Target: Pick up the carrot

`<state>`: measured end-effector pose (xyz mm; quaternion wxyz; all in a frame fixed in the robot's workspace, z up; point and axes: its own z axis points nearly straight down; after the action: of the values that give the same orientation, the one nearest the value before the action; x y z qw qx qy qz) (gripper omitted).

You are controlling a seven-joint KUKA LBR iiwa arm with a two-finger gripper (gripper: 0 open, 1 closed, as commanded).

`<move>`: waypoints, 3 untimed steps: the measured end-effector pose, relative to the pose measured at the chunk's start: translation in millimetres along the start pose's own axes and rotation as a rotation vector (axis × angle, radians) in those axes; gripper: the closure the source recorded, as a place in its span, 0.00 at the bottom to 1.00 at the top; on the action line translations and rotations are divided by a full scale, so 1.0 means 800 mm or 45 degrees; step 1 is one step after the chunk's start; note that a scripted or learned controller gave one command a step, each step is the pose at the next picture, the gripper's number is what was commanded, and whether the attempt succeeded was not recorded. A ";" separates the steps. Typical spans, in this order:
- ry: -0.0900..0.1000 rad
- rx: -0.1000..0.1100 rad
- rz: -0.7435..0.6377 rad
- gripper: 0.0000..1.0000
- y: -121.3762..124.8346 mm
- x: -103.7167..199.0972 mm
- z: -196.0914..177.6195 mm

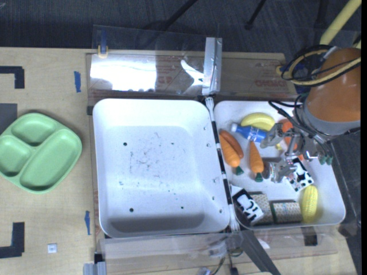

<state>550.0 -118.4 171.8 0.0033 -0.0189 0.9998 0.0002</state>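
Two orange carrots lie in the right bin (335,179). The larger carrot (230,147) rests against the bin's left wall, green end toward the front. A smaller carrot (256,158) lies just right of it, also pointing front to back. My gripper (287,160) hangs over the middle of the right bin, a short way right of the smaller carrot and apart from both. The grey arm with its orange band (335,99) comes in from the upper right.
The right bin also holds a yellow banana (258,120), a blue bottle (251,133), a corn cob (309,202), a black-and-white block (247,205), a tan box (285,211) and a cow-patterned toy (301,180). The left bin (155,159) adjoins it. A green divided plate (39,152) sits at far left.
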 end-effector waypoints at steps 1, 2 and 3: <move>-0.001 0.000 -0.164 0.00 -0.034 0.044 -0.093; -0.004 0.000 -0.307 0.00 -0.053 -0.078 -0.048; 0.002 -0.003 -0.455 0.00 0.020 -0.065 0.041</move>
<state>601.4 -100.4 139.4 0.0023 -0.1962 0.9806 0.0008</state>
